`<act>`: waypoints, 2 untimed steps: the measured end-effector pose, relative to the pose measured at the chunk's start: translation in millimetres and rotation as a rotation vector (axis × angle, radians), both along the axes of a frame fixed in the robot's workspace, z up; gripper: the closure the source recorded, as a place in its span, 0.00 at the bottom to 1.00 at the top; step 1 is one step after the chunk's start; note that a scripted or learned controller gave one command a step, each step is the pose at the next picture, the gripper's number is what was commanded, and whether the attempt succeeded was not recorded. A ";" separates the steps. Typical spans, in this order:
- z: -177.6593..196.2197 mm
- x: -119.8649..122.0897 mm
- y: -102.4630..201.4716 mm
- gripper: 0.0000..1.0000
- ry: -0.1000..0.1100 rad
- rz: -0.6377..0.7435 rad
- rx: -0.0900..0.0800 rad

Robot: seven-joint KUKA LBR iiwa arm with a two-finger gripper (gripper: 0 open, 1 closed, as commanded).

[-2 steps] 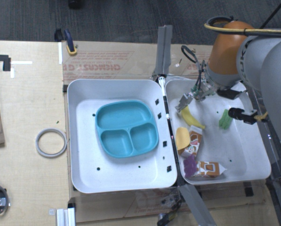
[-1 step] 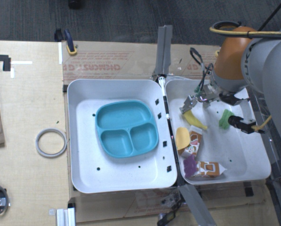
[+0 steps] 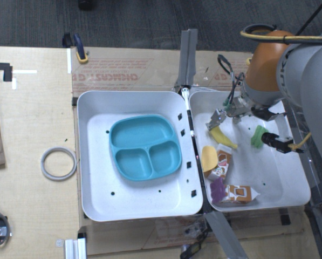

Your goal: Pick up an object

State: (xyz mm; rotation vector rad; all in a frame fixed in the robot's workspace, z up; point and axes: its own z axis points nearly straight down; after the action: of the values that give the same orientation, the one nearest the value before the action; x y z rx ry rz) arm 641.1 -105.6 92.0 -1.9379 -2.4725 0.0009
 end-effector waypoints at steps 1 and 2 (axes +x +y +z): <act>99.9 -0.2 34.4 0.00 -0.001 -0.013 -0.001; 0.0 13.3 5.2 0.00 -0.001 -0.116 -0.001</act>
State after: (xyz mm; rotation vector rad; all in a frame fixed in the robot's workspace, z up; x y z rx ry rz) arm 654.4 -100.4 92.0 -2.0785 -2.3574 0.0015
